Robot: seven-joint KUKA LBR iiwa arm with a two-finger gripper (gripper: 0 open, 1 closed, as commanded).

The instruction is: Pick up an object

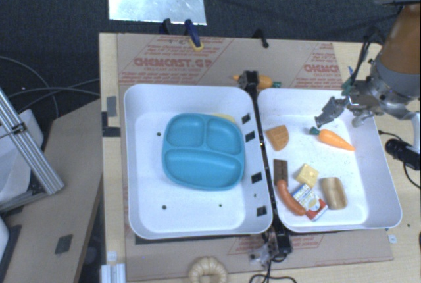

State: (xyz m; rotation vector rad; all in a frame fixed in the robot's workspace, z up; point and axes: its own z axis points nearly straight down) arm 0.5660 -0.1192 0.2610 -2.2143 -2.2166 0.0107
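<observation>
Currently the end effector (327,116) hangs released over the right bin (381,163), grasping nothing, just beside the carrot (334,139); I judge it should centre over the carrot's middle, descend straight, then clench crosswise.

Even, bright overhead light; soft shadows, slightly grainy.

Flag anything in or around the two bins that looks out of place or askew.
Two things lie outside the bins: a yellow-orange item wedged on the bench at the top of the divider, and a pale ring-shaped object at the bench's front edge. The toy food in the right bin is loosely scattered; nothing looks spilled or damaged.
</observation>
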